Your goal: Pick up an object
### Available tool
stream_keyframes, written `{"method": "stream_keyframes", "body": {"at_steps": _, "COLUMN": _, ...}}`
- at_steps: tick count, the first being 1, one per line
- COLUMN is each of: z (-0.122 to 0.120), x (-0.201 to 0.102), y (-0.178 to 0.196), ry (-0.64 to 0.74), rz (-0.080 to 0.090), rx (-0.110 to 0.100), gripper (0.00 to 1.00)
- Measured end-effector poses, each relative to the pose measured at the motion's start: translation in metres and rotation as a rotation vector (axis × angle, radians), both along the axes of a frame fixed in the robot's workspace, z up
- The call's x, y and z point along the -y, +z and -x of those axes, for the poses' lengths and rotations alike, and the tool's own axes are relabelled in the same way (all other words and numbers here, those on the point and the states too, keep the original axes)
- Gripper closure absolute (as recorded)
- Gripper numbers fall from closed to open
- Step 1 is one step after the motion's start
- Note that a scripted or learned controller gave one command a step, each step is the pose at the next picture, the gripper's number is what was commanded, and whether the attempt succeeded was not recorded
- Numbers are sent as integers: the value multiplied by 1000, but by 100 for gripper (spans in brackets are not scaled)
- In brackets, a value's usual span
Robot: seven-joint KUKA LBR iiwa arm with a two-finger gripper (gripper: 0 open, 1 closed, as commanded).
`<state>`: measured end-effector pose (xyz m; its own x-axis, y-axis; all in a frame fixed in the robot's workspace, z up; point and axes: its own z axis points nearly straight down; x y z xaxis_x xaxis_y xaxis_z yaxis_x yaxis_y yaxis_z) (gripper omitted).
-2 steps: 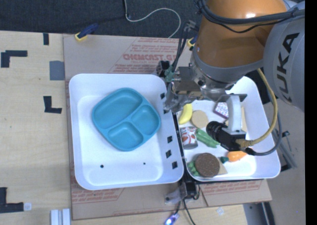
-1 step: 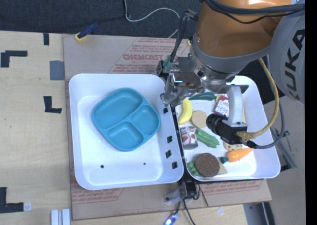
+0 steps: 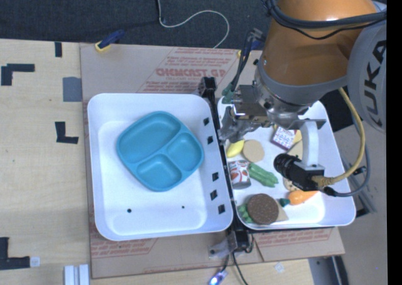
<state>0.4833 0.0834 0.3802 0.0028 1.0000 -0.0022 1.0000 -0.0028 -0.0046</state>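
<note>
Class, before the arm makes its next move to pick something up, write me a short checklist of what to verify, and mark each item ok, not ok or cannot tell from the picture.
1. Objects are available in the right bin: ok; a yellow piece, green piece and brown round piece lie there.
2. The pincer is over the right bin: ok, at its upper left corner.
3. Pincer already holds something: cannot tell.
4. Targets are spaced apart: not ok; the pieces lie crowded together.
5. Blue tray sits apart in the left bin: ok.
</note>
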Motion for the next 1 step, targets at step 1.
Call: {"method": "stream_keyframes", "body": {"at_steps": 1, "z": 1, "x": 68, "y": -81, "ry": -5, "rz": 1, "rx": -6, "gripper": 100}}
